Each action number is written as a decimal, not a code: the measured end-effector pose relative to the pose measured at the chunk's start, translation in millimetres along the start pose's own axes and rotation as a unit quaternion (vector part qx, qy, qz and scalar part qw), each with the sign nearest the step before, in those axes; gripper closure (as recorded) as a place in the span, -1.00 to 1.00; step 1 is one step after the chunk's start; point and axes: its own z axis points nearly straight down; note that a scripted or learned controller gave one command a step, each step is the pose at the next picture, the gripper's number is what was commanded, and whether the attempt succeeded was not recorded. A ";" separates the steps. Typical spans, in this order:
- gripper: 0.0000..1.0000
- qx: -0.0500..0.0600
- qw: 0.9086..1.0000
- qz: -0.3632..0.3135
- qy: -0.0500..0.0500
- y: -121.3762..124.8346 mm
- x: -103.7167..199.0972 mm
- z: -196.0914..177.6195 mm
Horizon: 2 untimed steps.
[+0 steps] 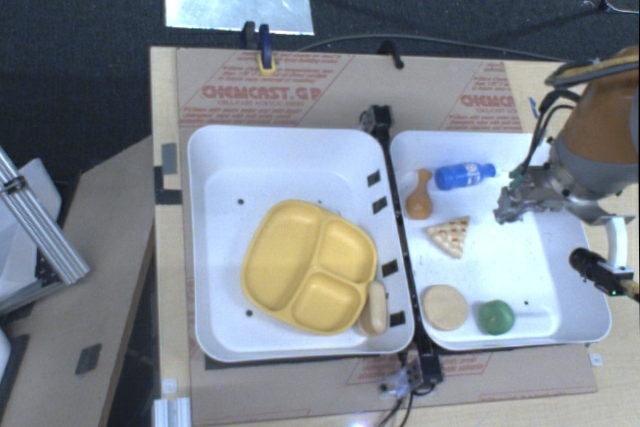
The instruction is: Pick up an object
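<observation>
Two white bins sit side by side on a bench. Left bin point(215, 215) holds a yellow tray point(310, 265) with three compartments, lying tilted across the floor; a tan bread roll point(375, 307) rests against the tray's lower right corner, near the divider between the bins. Right bin point(580, 315) holds five items. A wooden drumstick point(419, 196) lies near the bin's upper left, with a blue bottle point(464, 175) just beside it on its side. A pizza slice point(449, 236) lies below them, well apart from a round biscuit point(445, 306) and a green ball point(495, 317) set close together along the near wall. At right, the grey arm with its orange band reaches over the bin; its gripper point(510, 208) hangs just right of the bottle and pizza slice, nothing visible between its fingers, and whether they are spread or closed cannot be told.
</observation>
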 end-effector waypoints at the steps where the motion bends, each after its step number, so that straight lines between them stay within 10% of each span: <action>1: 1.00 -0.001 1.000 0.000 0.000 2.2 -0.5 -53.3; 2: 1.00 0.002 1.000 -0.003 0.002 4.4 55.8 -45.3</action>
